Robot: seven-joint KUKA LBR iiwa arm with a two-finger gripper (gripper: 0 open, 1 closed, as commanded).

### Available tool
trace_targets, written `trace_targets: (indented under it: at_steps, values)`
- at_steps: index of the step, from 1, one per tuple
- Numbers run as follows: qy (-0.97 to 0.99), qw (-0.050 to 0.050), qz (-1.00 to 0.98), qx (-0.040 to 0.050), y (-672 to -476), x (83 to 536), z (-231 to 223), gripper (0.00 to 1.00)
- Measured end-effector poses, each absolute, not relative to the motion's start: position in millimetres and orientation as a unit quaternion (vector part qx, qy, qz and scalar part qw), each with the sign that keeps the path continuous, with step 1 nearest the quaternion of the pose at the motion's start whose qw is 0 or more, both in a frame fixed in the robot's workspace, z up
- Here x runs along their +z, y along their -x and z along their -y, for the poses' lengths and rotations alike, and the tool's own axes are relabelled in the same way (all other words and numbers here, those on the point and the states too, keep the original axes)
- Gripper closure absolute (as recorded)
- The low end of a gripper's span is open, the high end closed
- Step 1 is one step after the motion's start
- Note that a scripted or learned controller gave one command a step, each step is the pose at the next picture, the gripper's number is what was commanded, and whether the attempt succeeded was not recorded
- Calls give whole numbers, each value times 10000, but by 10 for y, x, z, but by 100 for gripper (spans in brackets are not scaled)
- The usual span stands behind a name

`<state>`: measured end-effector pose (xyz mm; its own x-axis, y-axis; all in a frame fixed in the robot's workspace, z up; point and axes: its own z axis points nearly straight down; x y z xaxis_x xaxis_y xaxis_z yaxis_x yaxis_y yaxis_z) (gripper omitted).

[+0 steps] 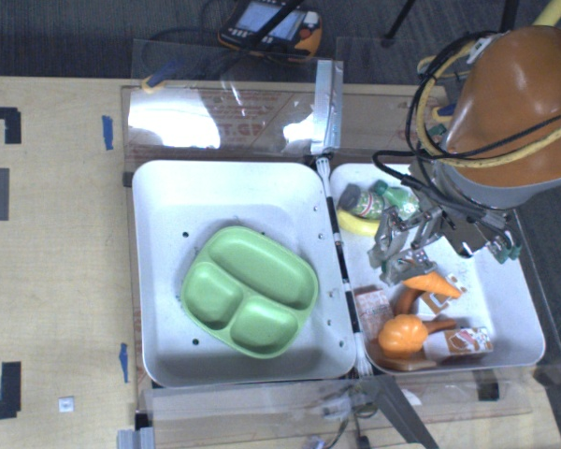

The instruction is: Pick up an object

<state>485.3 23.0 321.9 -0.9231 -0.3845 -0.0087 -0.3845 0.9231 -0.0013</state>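
The round orange plastic fruit point(401, 334) lies nearest in the right shallow white bin point(524, 330), beside a brown-and-white packet point(458, 341). A clean pick wants a straight descent onto one loose item. Just behind, the metal claw point(399, 248) hovers low over an orange wedge point(428, 290); whether it is parted I cannot tell. Farther back sit a yellow piece point(357, 222) and a green bottle point(379, 197). The left white bin point(159, 204) holds a green divided tray point(250, 291).

Robot lab — taped wood bench point(47, 279) w/ two white bins point(159, 251), teach pendant point(266, 21), tripod legs.
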Motion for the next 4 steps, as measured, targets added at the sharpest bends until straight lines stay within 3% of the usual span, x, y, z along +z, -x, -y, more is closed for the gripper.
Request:
trace_targets:
  at_steps: [1, 2, 3, 4]
  values:
    - [2977, 41, -9546, -1, -4882, 3232, -93, 100]
    - [2607, 40, -9654, -7, -4940, 3541, 623, 100]
    - [3271, 17, -9450, 2, -4993, 2492, 809, 100]
    - [3945, 41, -9189, -6, -5914, 2399, 979, 100]
